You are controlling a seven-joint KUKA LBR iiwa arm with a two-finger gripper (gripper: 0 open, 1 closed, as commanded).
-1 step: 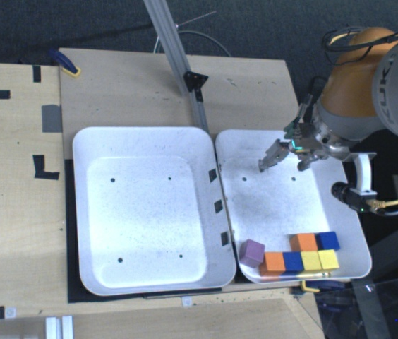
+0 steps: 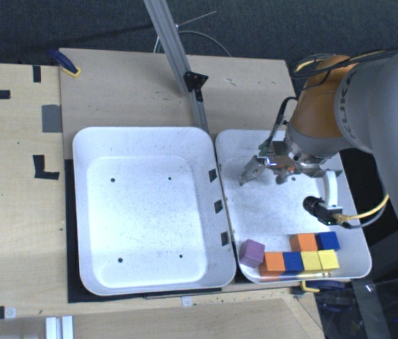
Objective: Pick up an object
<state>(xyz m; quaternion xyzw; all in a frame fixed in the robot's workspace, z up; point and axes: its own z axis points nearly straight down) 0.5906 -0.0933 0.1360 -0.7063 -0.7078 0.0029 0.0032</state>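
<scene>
Several small blocks lie along the near edge of the right bin (image 2: pixel 236 144): a purple block (image 2: pixel 252 251) at the left, then an orange block (image 2: pixel 274 261), a blue block (image 2: pixel 293 261) and yellow blocks (image 2: pixel 320 260), with another orange block (image 2: pixel 303 243) and blue block (image 2: pixel 327 241) behind them. My gripper (image 2: pixel 262 179) hangs over the far part of the right bin, well behind the blocks. Its fingers (image 2: pixel 247 176) are spread open with nothing between them.
The left bin (image 2: pixel 82 141) stands beside the right one, with its wall touching. A slanted metal post (image 2: pixel 174 44) rises behind the bins. A black cable and connector (image 2: pixel 320 210) hang from the wrist over the right bin's right side.
</scene>
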